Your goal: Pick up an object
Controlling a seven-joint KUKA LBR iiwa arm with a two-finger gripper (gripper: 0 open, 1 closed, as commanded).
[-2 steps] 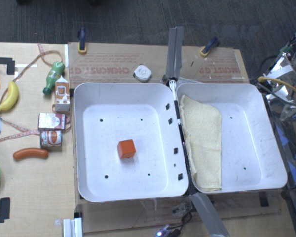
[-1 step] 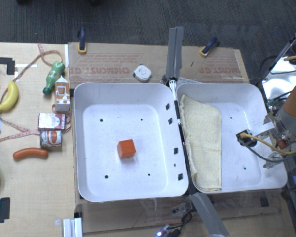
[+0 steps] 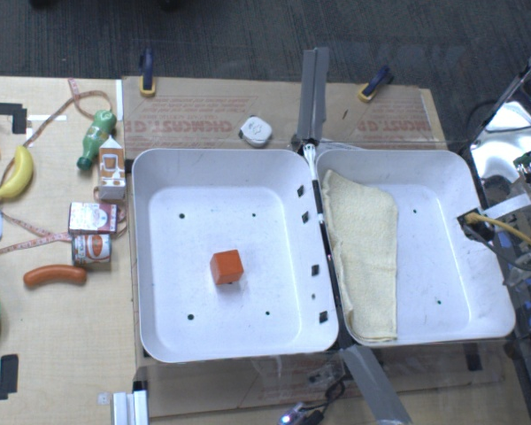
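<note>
Presently, two white bins side by side on the worktop. Left bin: one orange cube, lying near the middle of the floor, well apart from every wall. Right bin: one folded cream towel, laid along its left side. Arm hardware at the right edge; gripper state: cannot tell. Step in hand, by judgement: approach not yet begun, nothing lifted. Next move calls for a reach across to the left bin, a descent squarely over the cube, and a closing on two opposite faces.
</note>
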